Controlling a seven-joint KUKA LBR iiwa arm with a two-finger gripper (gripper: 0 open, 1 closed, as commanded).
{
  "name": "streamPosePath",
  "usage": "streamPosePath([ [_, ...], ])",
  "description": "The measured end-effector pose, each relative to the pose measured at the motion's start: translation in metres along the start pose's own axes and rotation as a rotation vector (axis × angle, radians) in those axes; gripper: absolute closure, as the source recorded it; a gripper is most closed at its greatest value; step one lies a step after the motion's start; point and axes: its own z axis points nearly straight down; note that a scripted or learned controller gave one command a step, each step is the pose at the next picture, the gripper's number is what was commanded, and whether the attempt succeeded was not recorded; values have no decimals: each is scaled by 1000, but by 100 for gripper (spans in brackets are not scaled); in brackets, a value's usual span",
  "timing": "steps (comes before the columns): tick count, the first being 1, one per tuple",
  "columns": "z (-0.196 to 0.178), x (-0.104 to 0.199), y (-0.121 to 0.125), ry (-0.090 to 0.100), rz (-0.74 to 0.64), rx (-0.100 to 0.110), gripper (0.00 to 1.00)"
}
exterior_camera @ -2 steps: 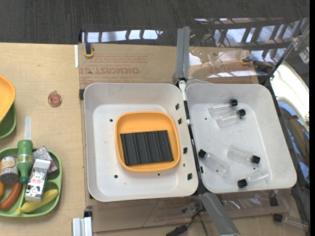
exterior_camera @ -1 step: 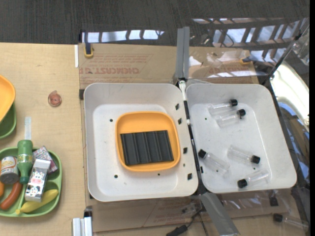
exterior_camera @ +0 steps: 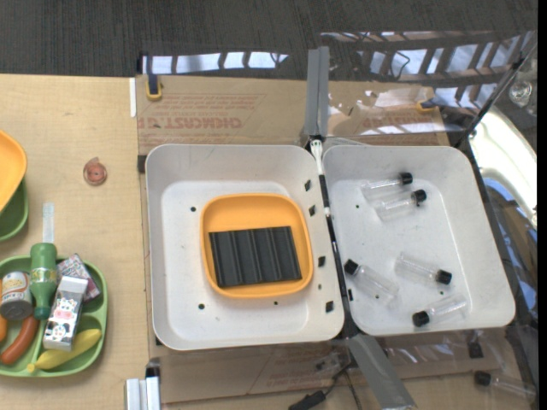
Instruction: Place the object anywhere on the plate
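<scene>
An orange square plate [exterior_camera: 256,206] lies in the middle of the left white bin [exterior_camera: 171,254]. A black ribbed rectangular object [exterior_camera: 255,256] rests flat on the plate, filling most of its inside. In the right white bin [exterior_camera: 479,246] lie several clear vials with black caps, among them one at the back [exterior_camera: 386,186], one at the left [exterior_camera: 369,278] and one at the front [exterior_camera: 440,311].
On the wooden table to the left stand a green tray of toy food [exterior_camera: 51,314] and an orange bowl [exterior_camera: 8,173] at the frame's edge. A small pink disc [exterior_camera: 96,172] lies near them. Cardboard [exterior_camera: 222,118] lies behind the bins.
</scene>
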Motion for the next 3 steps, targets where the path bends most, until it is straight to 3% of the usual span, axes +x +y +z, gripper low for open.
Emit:
streamPosePath([
  [1,0,-5,1,-2,-274,0,100],
  [3,0,-19,4,-3,-954,-1,100],
])
